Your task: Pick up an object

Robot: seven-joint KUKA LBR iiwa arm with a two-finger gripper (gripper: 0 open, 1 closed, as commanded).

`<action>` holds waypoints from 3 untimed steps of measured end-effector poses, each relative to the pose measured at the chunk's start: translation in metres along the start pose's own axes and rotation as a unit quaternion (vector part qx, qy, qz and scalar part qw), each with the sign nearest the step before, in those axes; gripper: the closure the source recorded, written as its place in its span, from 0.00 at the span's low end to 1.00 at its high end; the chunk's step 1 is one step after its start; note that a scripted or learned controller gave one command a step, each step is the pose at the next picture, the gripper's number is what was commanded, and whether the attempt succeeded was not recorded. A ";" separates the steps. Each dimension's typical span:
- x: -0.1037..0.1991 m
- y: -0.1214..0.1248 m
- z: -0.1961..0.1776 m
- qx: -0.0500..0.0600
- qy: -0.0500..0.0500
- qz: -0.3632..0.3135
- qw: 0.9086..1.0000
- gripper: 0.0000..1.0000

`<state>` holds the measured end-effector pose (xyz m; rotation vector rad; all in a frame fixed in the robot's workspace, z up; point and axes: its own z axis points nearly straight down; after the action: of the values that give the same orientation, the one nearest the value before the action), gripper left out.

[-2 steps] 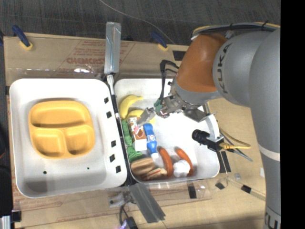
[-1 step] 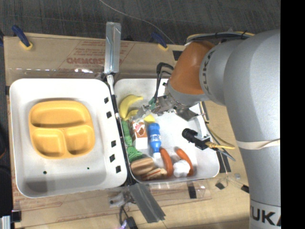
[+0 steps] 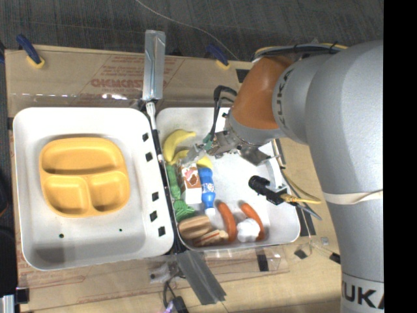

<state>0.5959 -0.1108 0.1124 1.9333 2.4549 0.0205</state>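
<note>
Cardboard-covered counter carries two shallow white plastic bins side by side; the left bin holds a yellow compartment tray, the right bin a heap of toy food along its left wall. The gripper hangs low at that bin's far left corner, just beside a yellow plastic banana and above a small blue-capped white bottle; whether its jaws are spread or pinching I cannot tell. The step looks like the approach. Next, it likely needs to settle squarely over one item.
</note>
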 end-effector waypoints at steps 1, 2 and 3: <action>0.000 0.000 0.006 -0.001 0.002 0.071 0.997 0.00; 0.001 0.005 -0.009 -0.007 0.002 0.069 0.998 1.00; 0.001 0.004 -0.008 -0.005 0.002 0.069 0.998 0.00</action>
<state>0.5999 -0.1089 0.1206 2.0963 2.3135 0.0389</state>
